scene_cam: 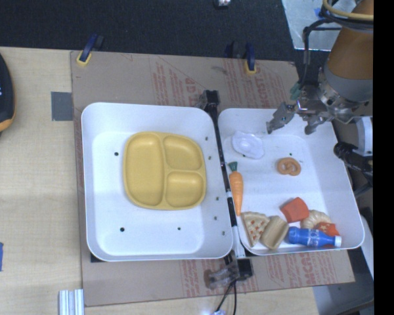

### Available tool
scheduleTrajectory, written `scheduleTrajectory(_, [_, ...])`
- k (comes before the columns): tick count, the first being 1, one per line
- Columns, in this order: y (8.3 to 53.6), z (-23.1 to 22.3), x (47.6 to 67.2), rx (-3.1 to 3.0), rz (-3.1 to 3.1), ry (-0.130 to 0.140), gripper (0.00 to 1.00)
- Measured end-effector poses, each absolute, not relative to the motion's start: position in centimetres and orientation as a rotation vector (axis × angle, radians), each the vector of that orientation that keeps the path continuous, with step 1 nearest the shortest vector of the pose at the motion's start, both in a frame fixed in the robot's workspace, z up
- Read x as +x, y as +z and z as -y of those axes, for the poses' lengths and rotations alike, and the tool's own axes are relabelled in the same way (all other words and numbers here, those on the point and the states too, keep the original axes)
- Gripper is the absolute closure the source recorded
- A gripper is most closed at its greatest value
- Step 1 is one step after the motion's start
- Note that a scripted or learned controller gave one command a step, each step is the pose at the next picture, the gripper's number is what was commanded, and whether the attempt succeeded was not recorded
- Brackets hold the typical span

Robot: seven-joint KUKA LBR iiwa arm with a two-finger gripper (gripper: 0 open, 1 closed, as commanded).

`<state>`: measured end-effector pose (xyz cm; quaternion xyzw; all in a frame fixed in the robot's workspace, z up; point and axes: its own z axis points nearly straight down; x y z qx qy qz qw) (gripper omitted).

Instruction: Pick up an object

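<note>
Pale wood makes up the table (33, 176), with a brown cardboard sheet (151, 77) clamped over it and dark floor beyond the far edge. On the cardboard sit two shallow white bins side by side. The left bin (105, 235) carries a yellow divided tray (164, 170). The right bin (322, 143) carries the small things.

From the right the grey arm (351, 51) reaches in, and its gripper (293, 125) hangs over the far end of the right bin with the fingers (276, 123) spread apart and nothing between them.

No single object is named, so any of these could serve. Along the near edge lies a blue bottle (313, 237), likely light, stiff and a little slippery, best pinched across its middle. Beside it are a tan wedge (274, 233), a waffle-like piece (253, 226) and a red block (294, 209), which looks rigid and easy to grip by its flat sides. A carrot (236, 184) lies against the left wall, awkward to reach. A clear plastic piece (249, 145) sits nearest the fingers, probably flimsy and slick. A small pretzel (288, 167) lies alone in the open, well apart from the rest; I judge it light and firm, and taking it across its width looks the safest choice.
</note>
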<state>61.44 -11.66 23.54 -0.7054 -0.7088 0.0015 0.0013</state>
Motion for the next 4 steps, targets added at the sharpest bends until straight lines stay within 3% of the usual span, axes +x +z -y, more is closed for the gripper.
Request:
scheduleTrajectory(1, [16.7,18.9,54.2,-2.212,2.222,0.008,0.0])
scheduleTrajectory(2, [8.8,16.5,47.2,-2.209,2.22,0.007,0.0])
scheduleTrajectory(3, [10.2,16.8,47.6,-2.213,2.227,0.005,1.0])
scheduleTrajectory(4, [19.5,8.8,51.3,-2.215,2.229,-0.002,1.0])
